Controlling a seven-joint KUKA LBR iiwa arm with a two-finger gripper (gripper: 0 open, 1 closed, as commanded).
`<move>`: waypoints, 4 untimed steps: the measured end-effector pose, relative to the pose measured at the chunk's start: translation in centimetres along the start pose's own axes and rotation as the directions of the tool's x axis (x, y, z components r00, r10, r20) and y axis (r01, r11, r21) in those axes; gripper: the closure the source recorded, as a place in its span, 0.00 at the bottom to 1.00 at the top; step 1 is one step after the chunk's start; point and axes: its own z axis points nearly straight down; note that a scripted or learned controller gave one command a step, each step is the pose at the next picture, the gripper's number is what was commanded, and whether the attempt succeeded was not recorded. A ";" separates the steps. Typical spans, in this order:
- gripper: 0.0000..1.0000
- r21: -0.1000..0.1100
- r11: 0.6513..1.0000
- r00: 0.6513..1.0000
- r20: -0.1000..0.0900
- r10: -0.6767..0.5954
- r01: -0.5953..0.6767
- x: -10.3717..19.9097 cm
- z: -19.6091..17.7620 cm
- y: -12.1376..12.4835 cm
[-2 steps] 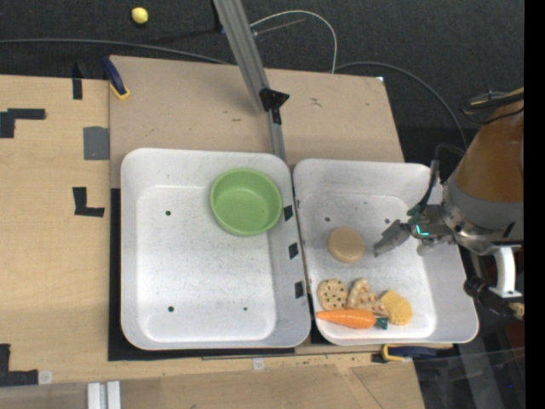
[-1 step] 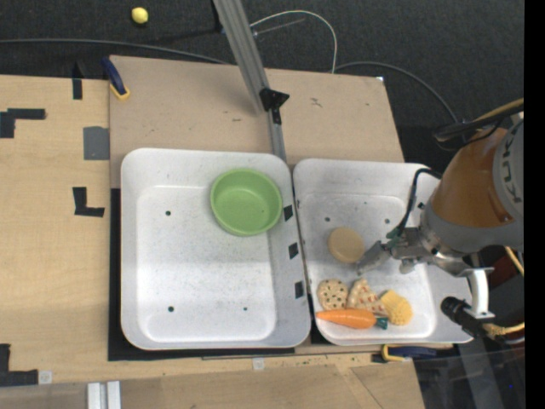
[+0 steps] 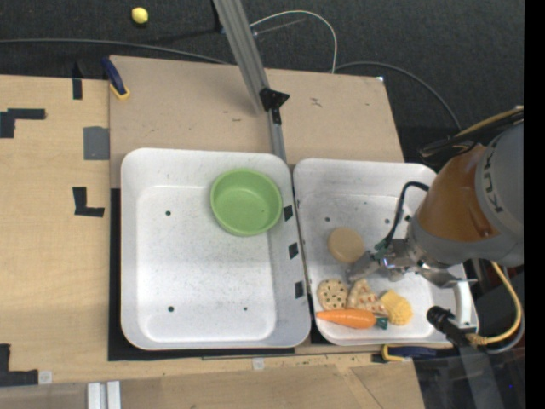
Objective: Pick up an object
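Reaching low into the right bin (image 3: 358,173), the gripper (image 3: 362,267) sits at five o'clock of the tan disc (image 3: 346,244); its grip cannot be told; closing on the disc comes next

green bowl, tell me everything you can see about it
The green bowl is round, plain light green, plastic by its look, with a smooth rim and nothing visible inside. It sits upright, mouth up, in the left bin, at that bin's top right corner near the divide between bins. It rests on the bin floor, apart from the gripper, which works in the other bin.
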 end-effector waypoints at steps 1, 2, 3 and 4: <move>1.00 0.002 1.000 1.000 -0.002 -0.001 0.001 0.1 -1.0 0.0; 1.00 -0.003 1.000 1.000 0.000 -0.002 0.002 1.0 -5.6 0.3; 1.00 -0.004 1.000 1.000 0.001 0.000 0.000 0.1 -10.5 -0.2; 1.00 -0.005 1.000 1.000 0.001 -0.001 0.001 0.2 -15.2 -0.1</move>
